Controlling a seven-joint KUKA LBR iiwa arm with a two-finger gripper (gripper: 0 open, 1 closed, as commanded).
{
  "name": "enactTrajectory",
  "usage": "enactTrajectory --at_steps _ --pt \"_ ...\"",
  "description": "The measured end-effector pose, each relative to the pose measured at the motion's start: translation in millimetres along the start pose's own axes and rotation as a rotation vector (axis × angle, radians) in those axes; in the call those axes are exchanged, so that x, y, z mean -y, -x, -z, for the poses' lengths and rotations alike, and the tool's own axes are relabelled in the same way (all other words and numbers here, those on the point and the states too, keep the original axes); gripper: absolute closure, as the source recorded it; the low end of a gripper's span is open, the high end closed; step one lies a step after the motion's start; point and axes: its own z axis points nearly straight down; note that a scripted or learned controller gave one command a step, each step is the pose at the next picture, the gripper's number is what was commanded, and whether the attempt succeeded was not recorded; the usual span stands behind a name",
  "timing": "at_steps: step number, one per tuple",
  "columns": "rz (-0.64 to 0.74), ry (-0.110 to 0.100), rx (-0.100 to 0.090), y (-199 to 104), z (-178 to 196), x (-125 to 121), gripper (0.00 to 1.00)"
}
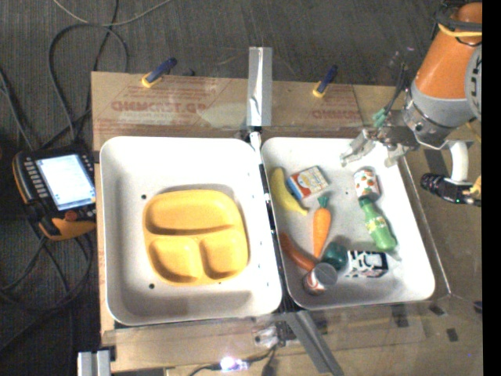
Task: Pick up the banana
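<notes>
The end effector (366, 149) is seen over the upper edge of the right bin (419, 241), carried by the grey arm with its orange band (450, 57) entering from the upper right. Its two thin fingers are spread somewhat apart; nothing is seen between them.

The banana (282, 192) is located well to the lower left of the end effector, lying lengthwise along the left wall of the right bin, untouched. A small red-and-white carton (310, 181) is noted just beside the banana, between it and the end effector. A carrot (321, 224) is placed below that carton, tip downward. A small red-and-white can (365, 183) lies just below the end effector, with a green bottle (377, 225) under it. Farther down, a teal object (335, 254), a black-and-white carton (366, 263) and a reddish-brown item (297, 254) are grouped near the bin's lower wall.

The left bin (117, 210), far left of the end effector, holds a yellow compartment tray (196, 233). A handheld pendant with a lit screen (56, 180) rests beyond the surface's left edge.
</notes>
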Motion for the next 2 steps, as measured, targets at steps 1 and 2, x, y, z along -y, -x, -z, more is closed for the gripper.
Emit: enactTrajectory --at_steps 1,2 --pt "0.185 0.000 0.001 -49 -130 -18 0.00" --pt "0.149 0.014 0.006 -63 -142 3 0.00"
